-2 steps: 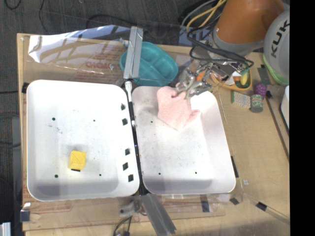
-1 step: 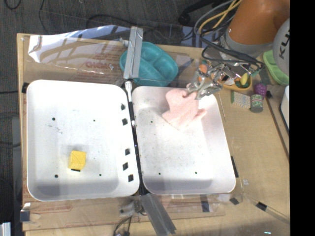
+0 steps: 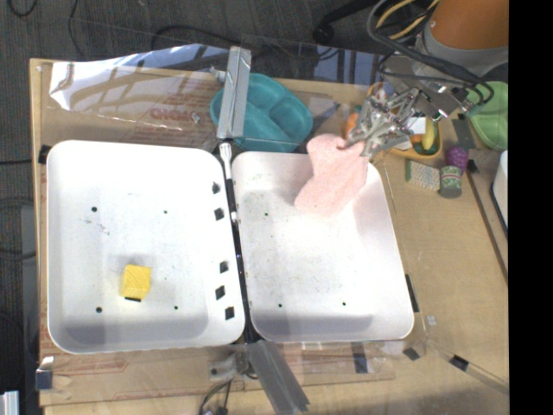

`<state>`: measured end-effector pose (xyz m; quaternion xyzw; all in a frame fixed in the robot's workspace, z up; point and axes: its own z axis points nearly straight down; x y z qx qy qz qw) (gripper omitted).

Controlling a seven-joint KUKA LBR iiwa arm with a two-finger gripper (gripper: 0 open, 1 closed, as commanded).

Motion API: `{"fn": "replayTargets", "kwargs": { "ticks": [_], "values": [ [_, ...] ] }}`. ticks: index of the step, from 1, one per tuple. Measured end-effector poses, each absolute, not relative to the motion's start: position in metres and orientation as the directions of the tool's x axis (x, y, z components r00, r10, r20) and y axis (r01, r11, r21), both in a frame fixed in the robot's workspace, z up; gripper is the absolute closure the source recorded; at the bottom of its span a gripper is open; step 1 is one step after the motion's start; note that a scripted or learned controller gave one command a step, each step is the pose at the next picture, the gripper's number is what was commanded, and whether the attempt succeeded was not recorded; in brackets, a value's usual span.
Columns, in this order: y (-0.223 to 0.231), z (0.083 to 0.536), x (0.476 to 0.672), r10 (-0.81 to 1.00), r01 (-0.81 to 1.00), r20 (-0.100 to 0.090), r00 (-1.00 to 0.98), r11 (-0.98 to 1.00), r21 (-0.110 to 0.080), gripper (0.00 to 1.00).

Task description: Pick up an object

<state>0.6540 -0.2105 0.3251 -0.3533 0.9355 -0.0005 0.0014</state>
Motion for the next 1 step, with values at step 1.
{"fn": "replayTargets", "kwargs": {
  "ticks": [1],
  "values": [
    [-0.1108, 0.2506, 0.6568, -0.974, -0.974, -0.001, -0.224, 0.224, 0.004, 1.00]
  ]
}}
